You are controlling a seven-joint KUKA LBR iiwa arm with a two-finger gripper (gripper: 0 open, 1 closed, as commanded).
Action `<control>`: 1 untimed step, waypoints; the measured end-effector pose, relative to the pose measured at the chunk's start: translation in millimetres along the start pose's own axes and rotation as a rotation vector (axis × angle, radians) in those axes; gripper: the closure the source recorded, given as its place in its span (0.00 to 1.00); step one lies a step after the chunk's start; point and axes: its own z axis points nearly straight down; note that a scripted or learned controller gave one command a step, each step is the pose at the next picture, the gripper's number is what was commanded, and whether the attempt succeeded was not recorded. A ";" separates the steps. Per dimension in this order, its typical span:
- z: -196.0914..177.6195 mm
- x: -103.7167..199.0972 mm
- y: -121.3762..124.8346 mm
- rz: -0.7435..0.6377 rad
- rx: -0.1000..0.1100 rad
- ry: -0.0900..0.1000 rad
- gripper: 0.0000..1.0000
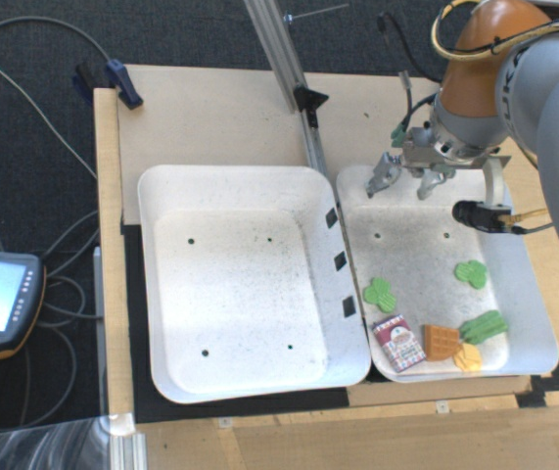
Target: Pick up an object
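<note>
Objects lying loose in the right bin (538, 311): green pieces (378, 294), (472, 274), (484, 326), a small packet (397, 343), an orange waffle (442, 342), near its front edge. Gripper (403, 180) hovering over the bin's far end, fingers (381, 177) spread apart, grasping nothing. Nothing lifted yet; descent, grasp and lift all left. Left bin (162, 194) alongside on the counter (210, 106).

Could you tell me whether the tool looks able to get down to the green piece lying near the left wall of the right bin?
Probably yes. The tool hangs open over the far end of the right bin, and the green piece lies flat on bare floor, apart from the small packet. The bin's left wall stands close, which may crowd one finger.
</note>
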 end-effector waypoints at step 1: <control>58.7 -8.4 -3.0 0.003 0.002 0.000 0.00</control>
